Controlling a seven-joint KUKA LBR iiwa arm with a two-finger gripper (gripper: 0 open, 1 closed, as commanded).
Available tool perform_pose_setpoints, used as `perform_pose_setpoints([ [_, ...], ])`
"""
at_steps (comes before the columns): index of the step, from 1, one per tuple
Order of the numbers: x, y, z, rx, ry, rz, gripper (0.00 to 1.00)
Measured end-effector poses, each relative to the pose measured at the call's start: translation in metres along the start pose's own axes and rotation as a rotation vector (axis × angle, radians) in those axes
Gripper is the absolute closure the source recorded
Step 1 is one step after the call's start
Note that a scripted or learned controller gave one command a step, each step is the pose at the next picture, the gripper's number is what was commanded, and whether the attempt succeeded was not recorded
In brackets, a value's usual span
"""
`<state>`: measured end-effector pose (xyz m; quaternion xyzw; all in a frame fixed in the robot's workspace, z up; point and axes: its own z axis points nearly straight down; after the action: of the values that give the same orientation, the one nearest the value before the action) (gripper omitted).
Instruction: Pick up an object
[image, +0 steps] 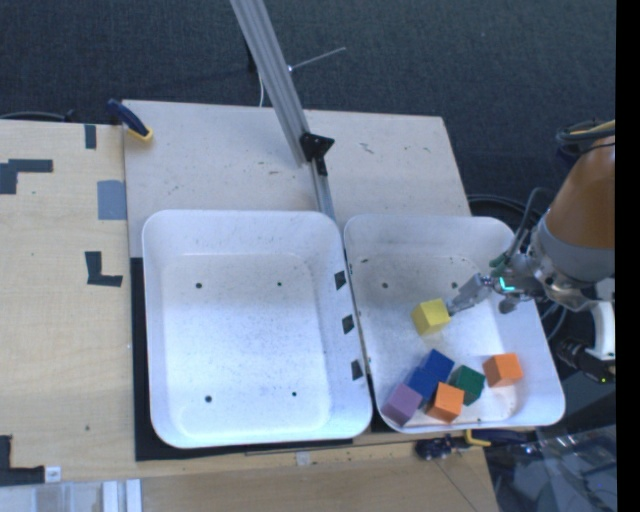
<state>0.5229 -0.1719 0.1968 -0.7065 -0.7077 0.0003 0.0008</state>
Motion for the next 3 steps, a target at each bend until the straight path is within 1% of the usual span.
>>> perform_pose_setpoints([
  [1,0.0,0.0,0.0,0.0,0.0,0.0,0.0],
  [2,0.003,0.001,0.044,0.004,0.0,0.0,0.0],
  [3,0.005,-0.007,0.09,0.006,0.001,0.001,0.0],
])
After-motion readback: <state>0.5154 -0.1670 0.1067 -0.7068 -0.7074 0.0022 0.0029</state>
